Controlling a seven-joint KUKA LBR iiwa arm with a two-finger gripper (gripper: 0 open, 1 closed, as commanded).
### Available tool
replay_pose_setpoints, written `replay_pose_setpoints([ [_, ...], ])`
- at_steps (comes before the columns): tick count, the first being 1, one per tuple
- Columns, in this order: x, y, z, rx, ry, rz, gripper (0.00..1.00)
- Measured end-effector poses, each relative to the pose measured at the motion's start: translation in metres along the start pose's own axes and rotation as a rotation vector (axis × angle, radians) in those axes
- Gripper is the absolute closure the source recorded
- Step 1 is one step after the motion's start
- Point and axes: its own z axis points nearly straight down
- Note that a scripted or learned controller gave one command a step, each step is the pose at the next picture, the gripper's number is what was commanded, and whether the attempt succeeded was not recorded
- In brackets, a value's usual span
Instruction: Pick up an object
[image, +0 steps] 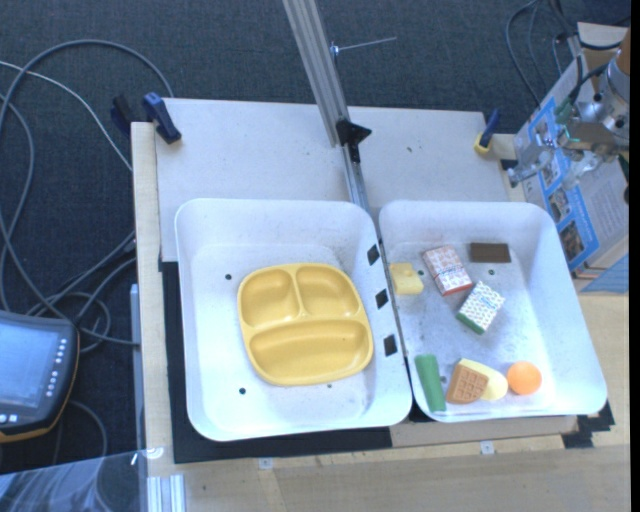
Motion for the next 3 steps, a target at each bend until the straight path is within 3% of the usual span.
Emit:
replay_pose_setpoints([
  [1,0.0,0.0,0.0,0.0,-0.001,0.0,0.0],
  [3,-0.001,-0.006,0.087,0.005,0.001,0.002,0.0],
])
